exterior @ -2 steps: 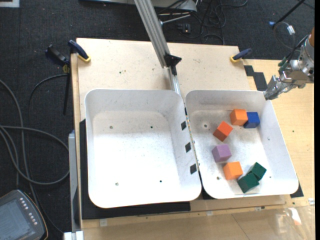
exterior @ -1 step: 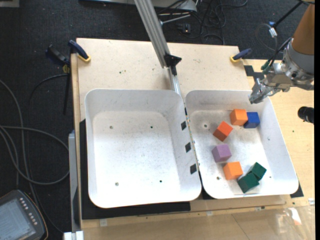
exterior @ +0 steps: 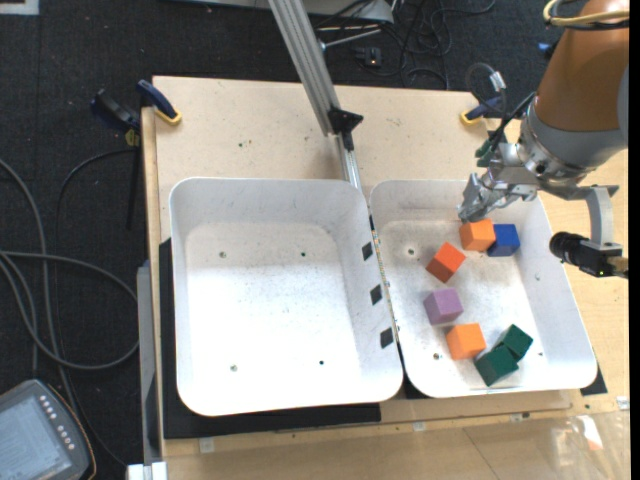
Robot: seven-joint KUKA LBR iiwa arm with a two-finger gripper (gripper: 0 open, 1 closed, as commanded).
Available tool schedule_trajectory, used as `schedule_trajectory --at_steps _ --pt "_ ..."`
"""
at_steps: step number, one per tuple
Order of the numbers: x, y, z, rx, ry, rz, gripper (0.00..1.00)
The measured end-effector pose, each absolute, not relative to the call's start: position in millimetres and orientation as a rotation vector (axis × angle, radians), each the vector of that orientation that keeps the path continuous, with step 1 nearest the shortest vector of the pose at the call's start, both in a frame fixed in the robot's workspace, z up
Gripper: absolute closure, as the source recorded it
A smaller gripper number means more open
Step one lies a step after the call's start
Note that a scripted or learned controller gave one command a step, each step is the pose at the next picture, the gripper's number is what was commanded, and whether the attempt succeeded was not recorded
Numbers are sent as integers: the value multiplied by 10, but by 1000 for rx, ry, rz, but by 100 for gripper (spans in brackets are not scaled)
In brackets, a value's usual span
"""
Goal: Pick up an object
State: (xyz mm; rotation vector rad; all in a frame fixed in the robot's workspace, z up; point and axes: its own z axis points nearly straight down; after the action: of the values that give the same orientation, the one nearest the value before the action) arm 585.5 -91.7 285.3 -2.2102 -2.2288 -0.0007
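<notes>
Right bin (exterior: pixel 570 318), near edge: two green cubes (exterior: pixel 505 353) are sitting touching each other at the front right. An orange cube (exterior: pixel 465 340) is lying just left of them, touching or nearly so. A purple cube (exterior: pixel 443 306) is resting just behind that one. Further back, a second orange cube (exterior: pixel 446 261) is lying tilted, apart from the others.

Far end of the same bin: a third orange cube (exterior: pixel 478 235) and a blue cube (exterior: pixel 504 239) are sitting side by side, touching. The gripper (exterior: pixel 472 209) is hanging right at the orange one's far left corner, tip down; whether it is touching cannot be told. State of the jaws cannot be told either; nothing is showing between them. The blue cube is crowding the orange one's right side.

Left bin (exterior: pixel 190 268) is sitting alongside, on the bench (exterior: pixel 250 118).
</notes>
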Motion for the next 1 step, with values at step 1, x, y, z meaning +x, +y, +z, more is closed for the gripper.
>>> schedule_trajectory --at_steps 1 --pt "5709 -336 2845 -2210 -2230 -1 100"
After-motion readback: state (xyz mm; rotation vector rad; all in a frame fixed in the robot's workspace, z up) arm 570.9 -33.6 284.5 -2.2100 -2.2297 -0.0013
